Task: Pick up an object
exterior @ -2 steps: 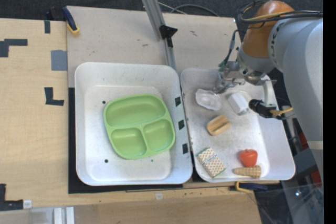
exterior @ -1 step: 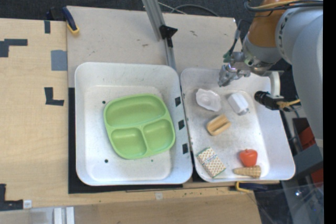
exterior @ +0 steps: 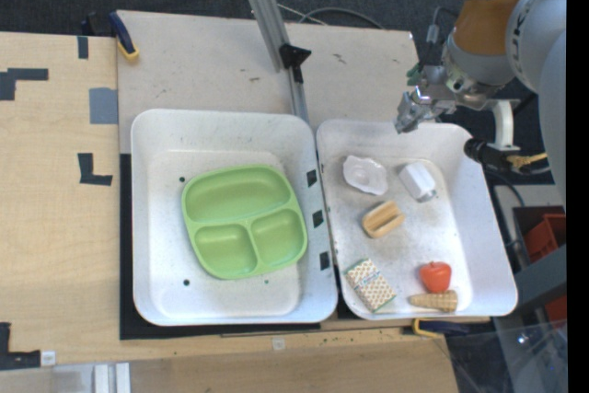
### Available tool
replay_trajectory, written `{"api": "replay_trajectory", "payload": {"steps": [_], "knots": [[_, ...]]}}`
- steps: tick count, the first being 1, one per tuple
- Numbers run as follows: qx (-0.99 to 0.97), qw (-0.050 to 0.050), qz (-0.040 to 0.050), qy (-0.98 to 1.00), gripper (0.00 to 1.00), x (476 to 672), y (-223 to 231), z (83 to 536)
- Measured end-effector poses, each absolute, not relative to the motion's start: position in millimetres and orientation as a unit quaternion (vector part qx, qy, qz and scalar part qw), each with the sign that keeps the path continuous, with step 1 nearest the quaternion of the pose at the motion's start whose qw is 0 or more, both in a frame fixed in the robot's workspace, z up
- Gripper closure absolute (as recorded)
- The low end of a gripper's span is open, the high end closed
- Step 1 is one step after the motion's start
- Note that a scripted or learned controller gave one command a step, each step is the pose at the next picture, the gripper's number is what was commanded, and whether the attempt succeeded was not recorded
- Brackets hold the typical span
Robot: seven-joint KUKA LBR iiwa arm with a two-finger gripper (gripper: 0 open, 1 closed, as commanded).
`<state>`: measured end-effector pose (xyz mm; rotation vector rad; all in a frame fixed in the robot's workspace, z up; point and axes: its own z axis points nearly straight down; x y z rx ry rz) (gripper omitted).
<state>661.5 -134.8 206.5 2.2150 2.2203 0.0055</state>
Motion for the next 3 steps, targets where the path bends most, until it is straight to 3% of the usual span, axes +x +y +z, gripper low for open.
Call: {"api": "replay_trajectory", "payload": {"steps": [1,3], "knots": [[0.706,0.001,0.0005,0.708,1.0,662.1,-134.3,226.9],[0.705,-0.002,-0.0006,0.709,1.0,613.8,-42.5,221.0]]}}
